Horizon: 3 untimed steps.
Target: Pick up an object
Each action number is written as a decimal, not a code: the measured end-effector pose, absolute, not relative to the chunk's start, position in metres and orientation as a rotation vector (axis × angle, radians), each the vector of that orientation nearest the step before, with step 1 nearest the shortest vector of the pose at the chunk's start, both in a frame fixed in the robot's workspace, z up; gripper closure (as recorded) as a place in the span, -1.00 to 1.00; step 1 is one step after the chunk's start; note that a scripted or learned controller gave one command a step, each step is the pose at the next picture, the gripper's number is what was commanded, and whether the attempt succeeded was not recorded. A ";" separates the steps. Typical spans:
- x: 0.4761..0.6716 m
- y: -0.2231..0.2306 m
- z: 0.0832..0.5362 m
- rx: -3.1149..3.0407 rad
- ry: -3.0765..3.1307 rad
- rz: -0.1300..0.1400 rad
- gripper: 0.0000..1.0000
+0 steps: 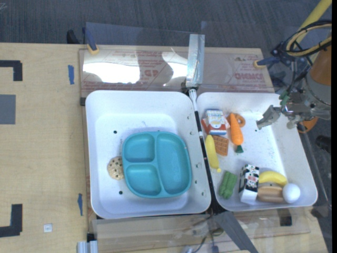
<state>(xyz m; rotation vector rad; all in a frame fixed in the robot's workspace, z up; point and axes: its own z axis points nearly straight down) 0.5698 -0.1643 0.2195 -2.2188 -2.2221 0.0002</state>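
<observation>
Arm: I see it come in from the right edge of the frame, at middle height, over the upper right part of the right bin [303,157].
Gripper: the gripper [279,116] hangs above the bare upper right area of that bin, with one grey finger pointing to the left.
Fingers: I cannot tell how far they are open; I see nothing between them.
Right bin, upper middle: a small carton [214,121] lies here, and a carrot [236,131] is just beside it on the right, with its green end pointing down.
Right bin, left side: a yellow corn cob [211,152] lies along the left wall, and a waffle [221,145] is touching it under the carton.
Right bin, lower middle: a green vegetable [228,184] lies near a black and white carton [249,182].
Right bin, lower right: a banana [273,178], a brown sausage [270,194] and a white egg [291,192] lie close together, well apart from the gripper.
Left bin: the left bin [100,141] holds a teal tray [156,164] with three compartments.
Cookie: a cookie [115,167] lies touching the left edge of the tray.
Bench: the wooden bench [37,157] carries both bins side by side.
</observation>
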 end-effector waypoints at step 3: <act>0.670 -0.189 0.099 -2.399 -2.038 -0.003 1.00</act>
